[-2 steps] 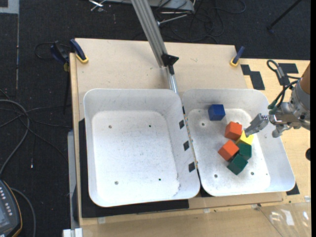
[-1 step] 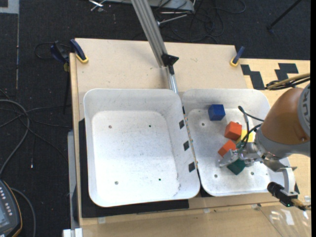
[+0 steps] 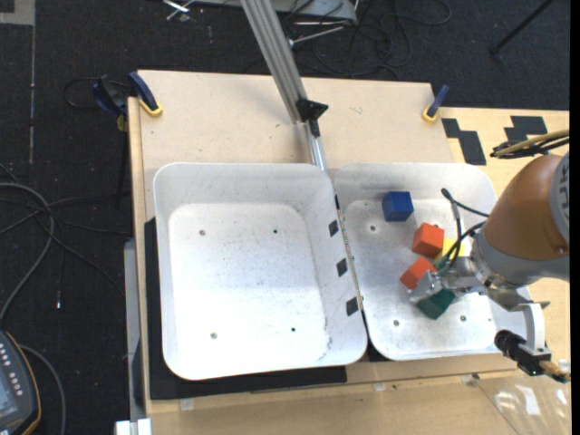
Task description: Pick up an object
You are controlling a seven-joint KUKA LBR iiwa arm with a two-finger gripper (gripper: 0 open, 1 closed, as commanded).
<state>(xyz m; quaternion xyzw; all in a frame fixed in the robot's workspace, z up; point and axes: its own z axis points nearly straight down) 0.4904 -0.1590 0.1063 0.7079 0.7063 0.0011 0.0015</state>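
In the right bin (image 3: 390, 338) lie a blue cube (image 3: 397, 206), an orange block (image 3: 429, 239), a second orange block (image 3: 416, 274) and a dark green block (image 3: 436, 304). A bit of yellow (image 3: 444, 256) shows between the orange blocks and the arm. My gripper (image 3: 438, 284) reaches in from the right and hangs low over the lower orange block and the green block. The wrist hides how its tips meet these blocks.
The left bin (image 3: 245, 270) lies beside the right one, sharing a middle rim with black tabs. A slanted metal pole (image 3: 276, 48) crosses the back of the bench. Clamps (image 3: 145, 96) sit at the bench's far corners.
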